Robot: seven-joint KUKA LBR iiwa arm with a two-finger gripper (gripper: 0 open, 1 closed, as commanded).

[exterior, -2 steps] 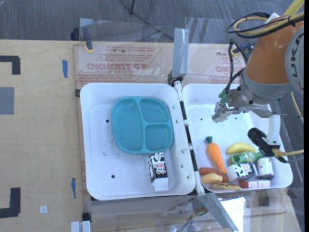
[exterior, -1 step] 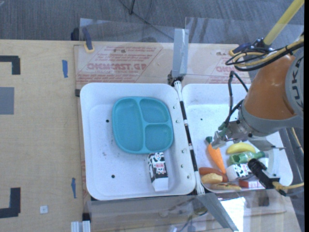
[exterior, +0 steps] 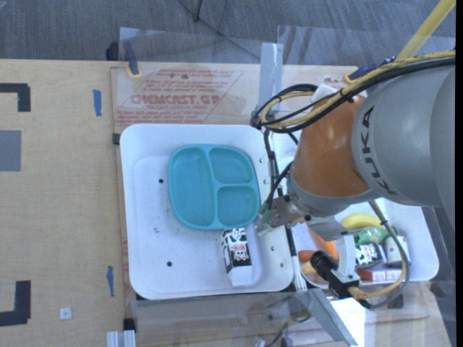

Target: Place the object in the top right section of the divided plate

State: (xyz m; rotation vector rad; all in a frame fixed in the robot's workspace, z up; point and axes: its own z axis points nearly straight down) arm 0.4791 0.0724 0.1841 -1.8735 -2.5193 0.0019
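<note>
A teal divided plate lies in the left white bin, with one large section on its left and two smaller ones on its right. A small white carton with a black cow print rests in the same bin just below the plate's lower right corner. My arm reaches in from the right and hangs over the gap between the two bins. Its wrist end sits beside the plate's right edge, above the carton. The arm's body covers the gripper.
The right bin holds a yellow banana, a green item, an orange piece and another cow-print carton. Black and yellow cables loop from the arm's top. A cardboard sheet lies behind the left bin.
</note>
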